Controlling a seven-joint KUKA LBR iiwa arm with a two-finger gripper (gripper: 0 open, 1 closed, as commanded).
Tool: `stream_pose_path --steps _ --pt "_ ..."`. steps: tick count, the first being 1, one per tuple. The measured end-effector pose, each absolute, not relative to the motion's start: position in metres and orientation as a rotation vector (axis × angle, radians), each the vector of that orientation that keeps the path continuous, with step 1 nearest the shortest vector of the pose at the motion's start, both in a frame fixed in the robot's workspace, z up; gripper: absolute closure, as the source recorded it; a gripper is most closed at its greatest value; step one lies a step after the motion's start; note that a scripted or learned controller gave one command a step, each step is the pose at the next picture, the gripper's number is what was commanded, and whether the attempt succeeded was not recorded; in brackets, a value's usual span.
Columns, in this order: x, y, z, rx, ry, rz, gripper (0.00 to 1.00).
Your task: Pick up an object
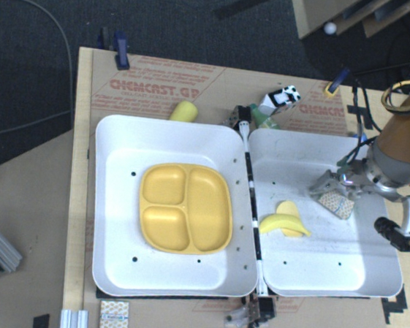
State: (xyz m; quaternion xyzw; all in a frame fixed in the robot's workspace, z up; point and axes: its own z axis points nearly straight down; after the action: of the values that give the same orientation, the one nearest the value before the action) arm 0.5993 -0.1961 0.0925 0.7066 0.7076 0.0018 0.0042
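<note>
- Gripper [337, 183] sits low in the right bin [376, 278], near its back-right part; arm [402, 145] comes in from the right w/ orange band above the wrist.
- Fingers look spread, metal tips splayed to either side, nothing seen between them, so not holding anything.
- Small speckled tan block [337, 204] lies just in front of the gripper, right at the fingertips; can't tell if touching.
- Yellow banana-like toy [284, 221] is further toward the front and to the left of the gripper, apart from it, on the bin floor near the divider.
- Left bin [107, 251] well to the gripper's left; holds a yellow divided plate [185, 209], 3 compartments, flat in the middle.
- Behind the bins, left of the gripper on the cardboard: yellow cylinder-ish item [184, 111] and a black-and-white toy [282, 98].
- Blue clamp [119, 49] at far back-left bench edge.
</note>
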Motion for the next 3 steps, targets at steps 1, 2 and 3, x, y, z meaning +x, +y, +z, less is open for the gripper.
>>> stream_pose_path --steps 1,2,3 --pt "0.600 -0.197 0.104 2.210 2.215 0.006 1.00" --pt "0.600 -0.197 0.103 2.211 2.215 0.006 0.00" --pt "0.597 -0.173 0.090 2.212 2.211 0.003 0.00"
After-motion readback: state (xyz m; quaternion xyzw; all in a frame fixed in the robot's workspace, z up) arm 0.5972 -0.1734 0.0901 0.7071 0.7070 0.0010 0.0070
